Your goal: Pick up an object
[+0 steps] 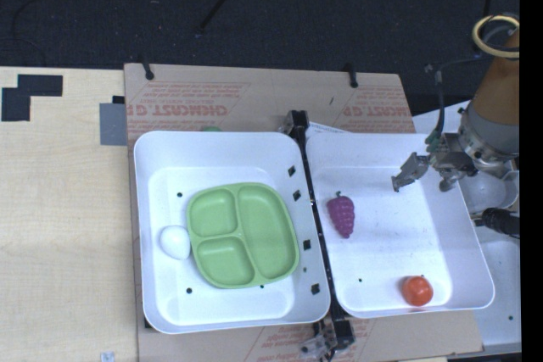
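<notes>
Grapes [342, 214], a small purple bunch, lie loose on the floor of the right bin [475, 267], near its left wall and well apart from everything else, so I judge them the easiest target for a pick. From my seat the camera view also gives me a red tomato [417, 291] at the near edge of the same bin, close to the rim, where a wall could crowd a descent. The left bin [157, 174] carries a green divided plate [242, 234] with a white egg [176, 242] touching its left side. The arm's gripper [433, 168] hangs over the far right part of the right bin, well away from the grapes; its jaws look parted and carry nothing, one finger [411, 171] reaching left. Both bins sit on a cardboard sheet [254, 102] over the desk [59, 208], which probably keeps them square.
</notes>
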Robot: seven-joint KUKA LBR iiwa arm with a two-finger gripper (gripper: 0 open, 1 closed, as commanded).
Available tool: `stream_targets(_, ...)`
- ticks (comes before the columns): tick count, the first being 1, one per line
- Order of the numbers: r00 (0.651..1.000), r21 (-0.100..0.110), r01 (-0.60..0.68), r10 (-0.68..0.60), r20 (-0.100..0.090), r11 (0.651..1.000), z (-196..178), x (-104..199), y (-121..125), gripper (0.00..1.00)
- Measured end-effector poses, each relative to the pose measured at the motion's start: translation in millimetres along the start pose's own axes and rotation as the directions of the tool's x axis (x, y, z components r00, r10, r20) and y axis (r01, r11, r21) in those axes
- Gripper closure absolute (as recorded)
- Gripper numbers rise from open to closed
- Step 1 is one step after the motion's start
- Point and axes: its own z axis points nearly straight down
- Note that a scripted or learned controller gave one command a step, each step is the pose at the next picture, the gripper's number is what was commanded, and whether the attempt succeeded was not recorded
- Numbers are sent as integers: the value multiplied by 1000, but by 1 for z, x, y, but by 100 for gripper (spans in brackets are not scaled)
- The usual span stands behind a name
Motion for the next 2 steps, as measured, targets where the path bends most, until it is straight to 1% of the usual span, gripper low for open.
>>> stream_targets(1, 1000, -14, 2, -2, 3, 1000, -8, 0, 3, 0)
stream_targets(2, 1000, -6, 3, -3, 0, 1000, 56, 5, -2, 0)
